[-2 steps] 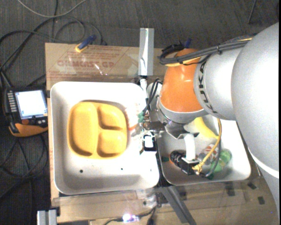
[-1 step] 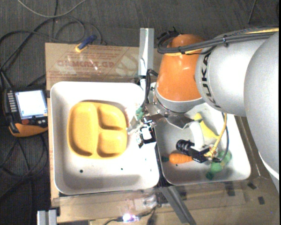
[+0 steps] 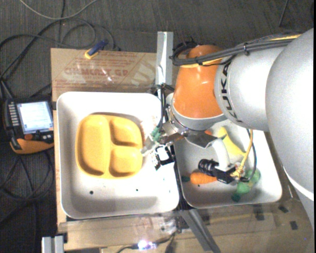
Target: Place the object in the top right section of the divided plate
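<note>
The claw (image 3: 154,141) hangs beside the yellow divided plate (image 3: 95,141); its state unclear.

Left white bin (image 3: 68,194) taken as landmark. Flat brown cardboard sheet (image 3: 102,73) lies just above it, a small blue-and-yellow item (image 3: 95,48) on the sheet's top edge. Handheld pendant with lit screen (image 3: 30,119) sits left. Right white bin (image 3: 268,194) adjoins it.
</note>
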Controlling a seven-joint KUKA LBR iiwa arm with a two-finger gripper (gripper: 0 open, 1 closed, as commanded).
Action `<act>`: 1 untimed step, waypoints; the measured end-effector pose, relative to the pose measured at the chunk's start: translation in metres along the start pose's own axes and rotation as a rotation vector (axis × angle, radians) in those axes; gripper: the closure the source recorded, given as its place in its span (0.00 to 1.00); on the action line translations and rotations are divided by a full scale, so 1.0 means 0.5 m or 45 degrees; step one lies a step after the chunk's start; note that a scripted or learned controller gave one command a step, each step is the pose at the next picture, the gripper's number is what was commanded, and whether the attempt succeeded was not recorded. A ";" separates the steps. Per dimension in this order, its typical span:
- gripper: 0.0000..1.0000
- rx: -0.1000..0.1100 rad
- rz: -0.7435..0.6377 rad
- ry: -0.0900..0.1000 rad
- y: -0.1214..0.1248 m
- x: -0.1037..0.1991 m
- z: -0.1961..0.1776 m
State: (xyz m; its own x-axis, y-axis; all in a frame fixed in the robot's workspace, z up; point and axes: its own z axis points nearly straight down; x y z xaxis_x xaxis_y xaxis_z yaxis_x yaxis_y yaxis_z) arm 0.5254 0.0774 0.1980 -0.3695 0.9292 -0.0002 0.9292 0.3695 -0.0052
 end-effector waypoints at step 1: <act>1.00 0.000 -0.170 0.000 0.008 0.014 0.031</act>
State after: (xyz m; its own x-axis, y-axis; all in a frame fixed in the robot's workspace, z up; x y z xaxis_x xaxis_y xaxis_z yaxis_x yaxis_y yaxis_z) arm 0.5267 0.0853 0.1823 -0.4897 0.8719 0.0006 0.8719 0.4897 -0.0050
